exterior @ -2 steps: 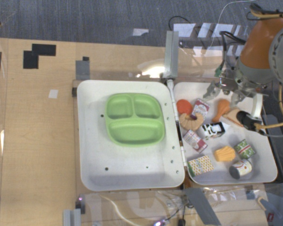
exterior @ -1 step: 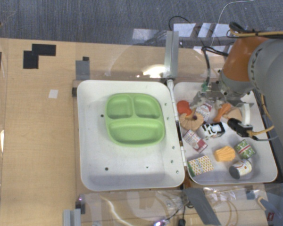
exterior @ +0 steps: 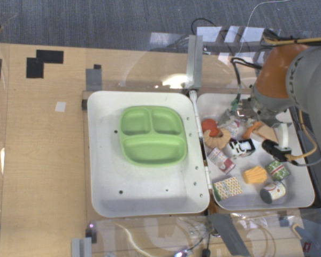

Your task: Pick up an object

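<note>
Reaching into a crowded bin: where this pick could slip

Looking at the gripper [exterior: 241,110] first, we find it low over the upper part of the right bin [exterior: 308,197], in the right half of the frame, but the grey arm [exterior: 305,74] and its orange band [exterior: 272,71] cover it from above. We cannot tell how the jaws stand, nor whether anything sits between them.

Just beside the gripper, toward frame centre, the clutter is tight: a red round piece [exterior: 209,126] touches a tan pastry-like piece [exterior: 218,138], and a black-and-white toy [exterior: 242,147] lies right below. Any of these could be the object to pick. We judge the main risk to be a closing grip that catches two things at once, or nudges one aside and shuts on nothing.

Further out, lower in the bin, a small printed carton [exterior: 221,160], a patterned box [exterior: 227,187], a yellow block [exterior: 255,174] and a can [exterior: 273,192] lie more apart and look easier.

In the left bin [exterior: 104,197], the green divided plate [exterior: 152,135] is well apart from all this.
</note>
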`<state>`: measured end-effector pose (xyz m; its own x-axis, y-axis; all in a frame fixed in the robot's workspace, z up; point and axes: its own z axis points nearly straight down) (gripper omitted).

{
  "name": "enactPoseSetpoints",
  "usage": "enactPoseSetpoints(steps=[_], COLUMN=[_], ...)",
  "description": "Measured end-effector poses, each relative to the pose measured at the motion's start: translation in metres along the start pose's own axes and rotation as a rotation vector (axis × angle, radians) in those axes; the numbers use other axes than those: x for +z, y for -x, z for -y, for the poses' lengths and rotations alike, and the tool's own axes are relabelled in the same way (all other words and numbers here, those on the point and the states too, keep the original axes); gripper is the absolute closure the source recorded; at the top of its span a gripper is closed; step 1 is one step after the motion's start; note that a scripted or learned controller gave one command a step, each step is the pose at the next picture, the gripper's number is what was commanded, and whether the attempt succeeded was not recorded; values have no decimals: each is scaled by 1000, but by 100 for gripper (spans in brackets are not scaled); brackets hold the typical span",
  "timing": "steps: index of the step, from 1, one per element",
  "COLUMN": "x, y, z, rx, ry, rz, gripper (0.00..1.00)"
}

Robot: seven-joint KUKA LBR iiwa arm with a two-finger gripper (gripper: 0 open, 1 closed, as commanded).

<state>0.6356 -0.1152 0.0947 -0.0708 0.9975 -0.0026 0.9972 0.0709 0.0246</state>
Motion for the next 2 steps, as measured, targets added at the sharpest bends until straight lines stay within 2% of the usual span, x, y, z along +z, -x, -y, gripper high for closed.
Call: enactPoseSetpoints(steps=[1,2], x=[-11,-90], y=[-1,-45], z=[-2,-3], rx=[-1,143], ry=[4,-21], rz=[0,-1], gripper=[100,100])
